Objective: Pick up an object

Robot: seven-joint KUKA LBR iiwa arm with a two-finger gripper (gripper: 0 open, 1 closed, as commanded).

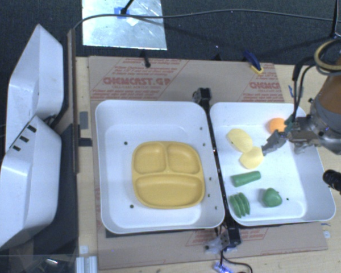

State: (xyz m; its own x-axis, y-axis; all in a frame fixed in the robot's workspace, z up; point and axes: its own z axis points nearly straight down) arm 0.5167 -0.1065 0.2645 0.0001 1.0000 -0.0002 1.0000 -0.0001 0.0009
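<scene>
The right bin point(312, 212) holds several toy foods. Two pale yellow pieces lie near its middle, one upper point(239, 138) and one lower point(251, 158). An orange ball point(275, 124) sits toward the back, partly behind the arm's wrist. A green cylinder point(245, 178), a ridged green piece point(239, 203) and a green pepper point(271, 197) lie along the front. My gripper point(271, 145) reaches in from the right, low over the bin. Its tip is just right of the lower yellow piece and below the orange ball. Nothing shows in its grasp.
The left bin point(159, 111) holds a yellow divided plate point(167, 172). A black divider clip point(203, 94) sits between the bins at the back. The arm's orange band point(335, 98) and cables hang over the right bin's far right side.
</scene>
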